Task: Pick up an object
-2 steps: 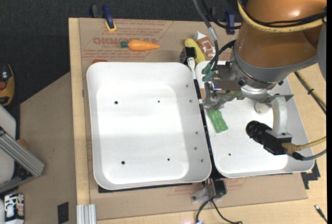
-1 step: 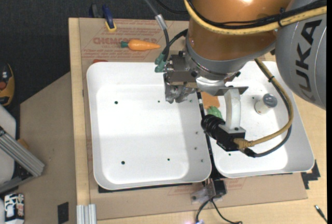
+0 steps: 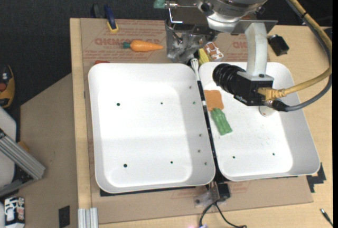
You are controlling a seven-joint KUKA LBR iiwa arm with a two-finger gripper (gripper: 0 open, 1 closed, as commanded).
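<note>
My gripper (image 3: 181, 48) hangs from the grey and orange arm just behind the far rims of the two bins, near where they meet. In the right bin (image 3: 264, 148), close to its left wall, lie an orange block (image 3: 214, 99) and a green stick-shaped piece (image 3: 222, 121). An orange carrot (image 3: 145, 46) lies on the cardboard behind the left bin (image 3: 142, 132), left of the gripper. A small brown and white object (image 3: 214, 53) and a yellow piece (image 3: 203, 57) sit just right of the gripper, partly hidden by it.
A black cylindrical unit (image 3: 237, 84) on a white bracket, with a tan cable (image 3: 311, 84), overhangs the right bin's far half. A blue and yellow clamp (image 3: 110, 18) sits at the cardboard's far left corner. The left bin holds only small dark dots.
</note>
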